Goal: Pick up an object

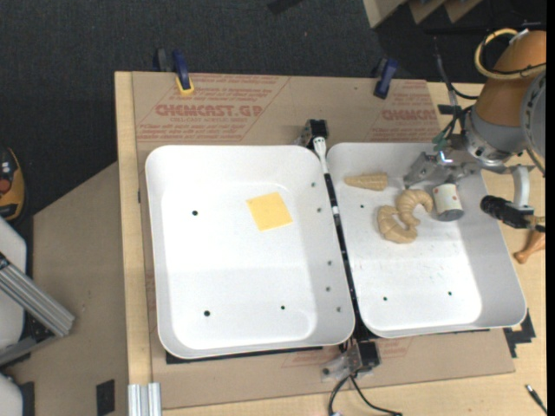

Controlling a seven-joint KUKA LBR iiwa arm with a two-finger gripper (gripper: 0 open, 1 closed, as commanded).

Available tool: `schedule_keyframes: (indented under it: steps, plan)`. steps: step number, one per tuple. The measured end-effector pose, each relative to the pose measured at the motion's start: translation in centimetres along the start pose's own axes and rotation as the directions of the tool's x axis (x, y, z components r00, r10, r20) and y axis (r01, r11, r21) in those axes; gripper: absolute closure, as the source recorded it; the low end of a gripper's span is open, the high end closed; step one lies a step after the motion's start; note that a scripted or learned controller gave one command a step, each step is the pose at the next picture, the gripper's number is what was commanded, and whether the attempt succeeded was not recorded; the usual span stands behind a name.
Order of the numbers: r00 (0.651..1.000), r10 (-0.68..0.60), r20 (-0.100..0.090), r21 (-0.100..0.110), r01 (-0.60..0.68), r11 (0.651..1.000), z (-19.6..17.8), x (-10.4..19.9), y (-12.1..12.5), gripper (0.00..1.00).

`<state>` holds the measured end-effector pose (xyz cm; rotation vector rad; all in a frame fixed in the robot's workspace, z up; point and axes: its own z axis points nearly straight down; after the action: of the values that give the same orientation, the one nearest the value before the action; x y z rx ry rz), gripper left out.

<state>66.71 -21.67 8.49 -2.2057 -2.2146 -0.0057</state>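
On the desk (130, 232), two shallow white bins sit side by side on a brown board printed with red lettering; blue clamps (180, 68) hold the board's far edge.

Left bin (173, 319): we note one flat yellow square (269, 211), lying a little left of the bin's centre toward the far side, well apart from the walls. A few small dark dots mark the bin floor.

Right bin (486, 293): three things, all gathered in the far half. A pale, tapered pastry-like piece (368, 181) lies near the far-left corner, long axis roughly left to right. A tan croissant-shaped object (402, 217) curls near the middle of the bin, right of the tapered piece and apart from it. A short white cylinder (447, 201) lies on its side just right of the croissant shape, close to touching it (contact not clear from this angle).

The arm (507, 94) enters from the right, orange band above grey wrist. Its hand (427, 168) hangs over the far part of the right bin, just beyond the croissant shape and the cylinder. We cannot tell the state of the hand; we see nothing gripped in it.

A black fitting (316, 132) sits at the far end of the seam between the bins, and cables trail off the near edge.
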Motion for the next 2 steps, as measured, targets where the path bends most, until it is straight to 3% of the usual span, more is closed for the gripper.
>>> schedule_keyframes:
  steps: [2]
  plan:
    - [1.000, 0.000, 0.005, -0.008, 0.001, 1.000, -0.09, -0.12, -0.80, 0.00]
